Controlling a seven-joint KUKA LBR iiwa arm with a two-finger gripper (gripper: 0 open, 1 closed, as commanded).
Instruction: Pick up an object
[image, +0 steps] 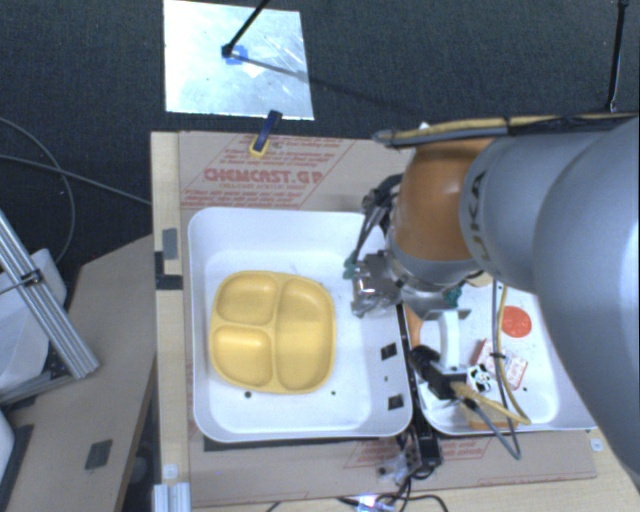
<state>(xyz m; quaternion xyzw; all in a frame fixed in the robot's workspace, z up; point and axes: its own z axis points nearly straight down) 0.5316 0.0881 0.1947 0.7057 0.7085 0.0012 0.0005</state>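
Yellow plastic catches the eye first: a rounded, three-compartment divided plate (272, 331) lies flat in the left shallow white bin (215, 235), a little toward nine o'clock of that bin's middle and well apart from its walls. The grey arm with its orange band (435, 205) comes in from three o'clock and fills the upper right, its wrist hanging over the seam between the two bins. The tool (362, 290) sits at the left bin's three o'clock rim, just beside the plate's right edge but apart from it; whether its fingers are spread or pressed together I cannot tell from here, and nothing shows between them. The right white bin (548, 405), half hidden under the arm, holds a small clutter: a round orange-red disc (515, 322) toward twelve o'clock, a black-and-white object (481, 378) and thin tan sticks (495, 405) near six o'clock. Both bins rest on a sheet of brown cardboard printed with red letters (262, 176) covering the desk. At twelve o'clock, beyond the cardboard, a shiny silver square sheet (240, 60) lies on dark carpet, with a small yellow-and-blue piece (265, 135) at its lower edge.
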